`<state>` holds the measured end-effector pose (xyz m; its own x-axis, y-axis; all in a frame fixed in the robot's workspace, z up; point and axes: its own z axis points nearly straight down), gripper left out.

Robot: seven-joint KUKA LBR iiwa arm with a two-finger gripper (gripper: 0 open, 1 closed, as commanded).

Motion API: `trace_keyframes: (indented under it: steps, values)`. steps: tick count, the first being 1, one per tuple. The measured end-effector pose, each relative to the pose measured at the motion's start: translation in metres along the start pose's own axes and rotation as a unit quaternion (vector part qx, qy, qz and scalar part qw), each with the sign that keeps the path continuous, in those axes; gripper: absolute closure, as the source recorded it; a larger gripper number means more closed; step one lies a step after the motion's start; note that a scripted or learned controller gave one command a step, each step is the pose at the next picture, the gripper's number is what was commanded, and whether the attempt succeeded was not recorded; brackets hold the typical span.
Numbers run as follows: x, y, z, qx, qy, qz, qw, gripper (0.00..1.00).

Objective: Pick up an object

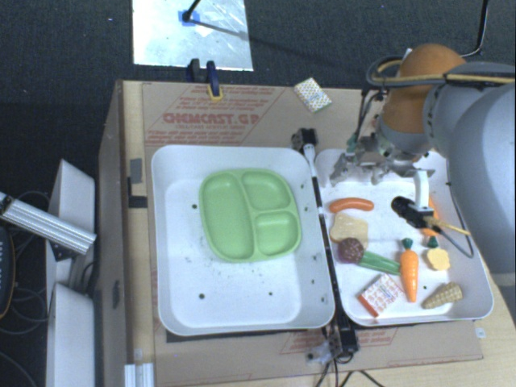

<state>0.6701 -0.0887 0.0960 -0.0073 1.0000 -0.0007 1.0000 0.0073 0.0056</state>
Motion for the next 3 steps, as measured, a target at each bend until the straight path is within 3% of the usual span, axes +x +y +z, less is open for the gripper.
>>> trace_keyframes:
  steps: [1,2,3]
  values:
    - [0.002,-0.001,0.011,0.002,0.0,0.001,1.0,0.0]
    - [0.002,0.0,0.0,0.001,0.0,0.001,1.0,1.0]
    - [0.002,0.0,0.0,0.001,0.0,0.001,1.0,0.0]
